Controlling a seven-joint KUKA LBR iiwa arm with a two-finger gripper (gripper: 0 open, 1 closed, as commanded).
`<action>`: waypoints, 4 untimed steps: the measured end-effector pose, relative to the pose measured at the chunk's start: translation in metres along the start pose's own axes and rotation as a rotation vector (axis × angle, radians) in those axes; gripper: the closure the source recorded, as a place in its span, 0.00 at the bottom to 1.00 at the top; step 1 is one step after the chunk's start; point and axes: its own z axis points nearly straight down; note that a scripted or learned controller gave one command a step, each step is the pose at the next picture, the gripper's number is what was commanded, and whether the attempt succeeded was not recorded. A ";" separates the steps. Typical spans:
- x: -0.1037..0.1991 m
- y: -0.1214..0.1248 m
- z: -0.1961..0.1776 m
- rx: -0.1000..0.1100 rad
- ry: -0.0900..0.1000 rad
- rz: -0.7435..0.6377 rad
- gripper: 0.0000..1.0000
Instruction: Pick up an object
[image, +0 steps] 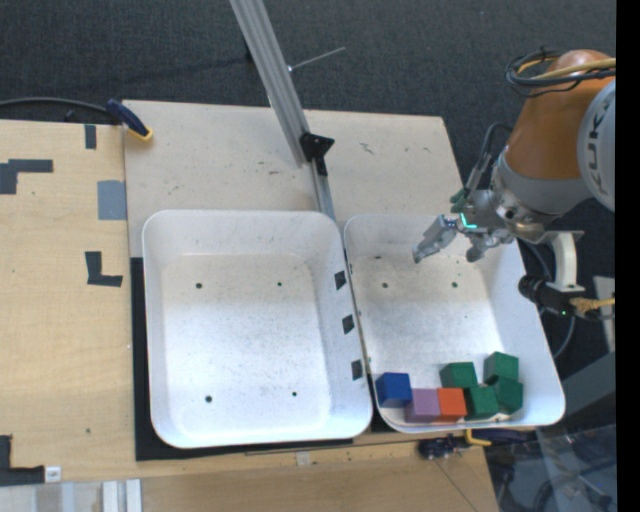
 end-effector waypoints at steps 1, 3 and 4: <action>0.000 0.001 -0.002 -0.004 -0.001 -0.001 0.00; 0.002 0.002 0.125 0.003 -0.001 0.001 0.00; 0.003 0.001 0.152 0.001 -0.001 0.000 0.00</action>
